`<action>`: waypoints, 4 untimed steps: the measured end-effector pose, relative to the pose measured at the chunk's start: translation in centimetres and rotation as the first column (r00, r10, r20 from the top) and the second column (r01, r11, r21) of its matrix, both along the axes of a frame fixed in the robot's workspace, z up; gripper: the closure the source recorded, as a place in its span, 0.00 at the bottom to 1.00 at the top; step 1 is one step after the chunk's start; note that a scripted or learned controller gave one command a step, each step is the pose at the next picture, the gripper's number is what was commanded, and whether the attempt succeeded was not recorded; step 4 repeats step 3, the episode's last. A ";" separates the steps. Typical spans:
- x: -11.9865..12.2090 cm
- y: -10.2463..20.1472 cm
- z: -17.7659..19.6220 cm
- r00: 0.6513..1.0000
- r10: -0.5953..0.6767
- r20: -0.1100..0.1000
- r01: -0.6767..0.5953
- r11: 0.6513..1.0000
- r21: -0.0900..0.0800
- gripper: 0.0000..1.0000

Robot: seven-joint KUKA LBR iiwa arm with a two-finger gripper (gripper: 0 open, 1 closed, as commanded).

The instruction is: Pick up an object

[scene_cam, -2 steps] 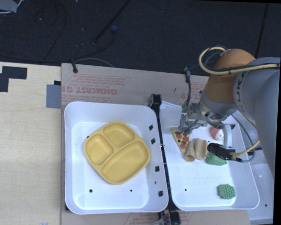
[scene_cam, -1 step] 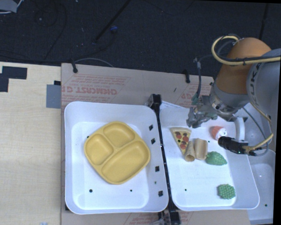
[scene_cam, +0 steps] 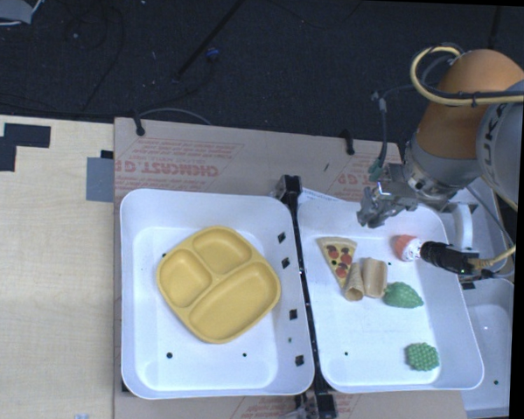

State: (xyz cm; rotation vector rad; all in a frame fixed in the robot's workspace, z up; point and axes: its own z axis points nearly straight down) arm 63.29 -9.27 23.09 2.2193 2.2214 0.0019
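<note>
The right bin (scene_cam: 359,367) holds a toy pizza slice (scene_cam: 338,255), a tan folded piece (scene_cam: 366,278), a green leafy piece (scene_cam: 402,296), a green bumpy piece (scene_cam: 422,356) and a small red and white piece (scene_cam: 406,247). My gripper (scene_cam: 373,213) hovers over the back edge of that bin, behind and to the right of the pizza slice, with nothing visible between its fingers.
The left bin (scene_cam: 149,356) holds a yellow divided plate (scene_cam: 219,283). A black divider (scene_cam: 295,276) runs between the two bins. Cardboard (scene_cam: 203,157) lies under the bins, with a wooden bench surface (scene_cam: 39,280) to the left.
</note>
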 end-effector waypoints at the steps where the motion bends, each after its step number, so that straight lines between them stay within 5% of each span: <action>1: -0.9 5.9 -0.5 1.000 0.004 -0.007 -0.004 1.000 0.002 1.00; 3: -4.1 16.6 -1.0 1.000 0.005 -0.008 -0.005 1.000 0.002 1.00; 4: -4.1 16.6 -1.0 1.000 0.005 -0.008 -0.005 1.000 0.002 1.00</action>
